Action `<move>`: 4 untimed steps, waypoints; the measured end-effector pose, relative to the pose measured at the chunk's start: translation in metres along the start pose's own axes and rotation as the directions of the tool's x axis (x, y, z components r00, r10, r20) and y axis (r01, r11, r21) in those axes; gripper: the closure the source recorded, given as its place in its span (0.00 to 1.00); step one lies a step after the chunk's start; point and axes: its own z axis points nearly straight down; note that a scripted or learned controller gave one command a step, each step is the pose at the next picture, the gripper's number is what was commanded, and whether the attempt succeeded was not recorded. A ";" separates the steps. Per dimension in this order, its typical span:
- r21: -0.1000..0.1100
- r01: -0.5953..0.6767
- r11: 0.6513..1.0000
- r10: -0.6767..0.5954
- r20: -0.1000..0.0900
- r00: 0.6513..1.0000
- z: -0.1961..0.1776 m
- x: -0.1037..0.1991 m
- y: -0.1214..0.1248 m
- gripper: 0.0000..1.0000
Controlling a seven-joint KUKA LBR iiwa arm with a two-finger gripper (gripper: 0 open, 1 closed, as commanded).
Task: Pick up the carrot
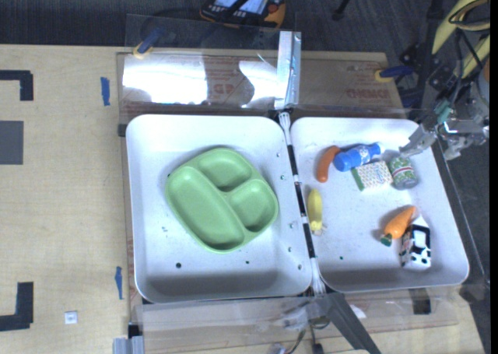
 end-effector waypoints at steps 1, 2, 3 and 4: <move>-0.001 0.048 0.999 -0.048 0.001 0.999 0.105 -0.010 -0.029 0.00; -0.020 0.266 0.964 -0.266 0.016 0.964 0.147 0.016 -0.065 0.00; -0.005 0.321 0.947 -0.321 0.003 0.947 0.154 0.035 -0.100 0.00; -0.010 0.319 0.948 -0.318 0.005 0.948 0.143 0.035 -0.099 1.00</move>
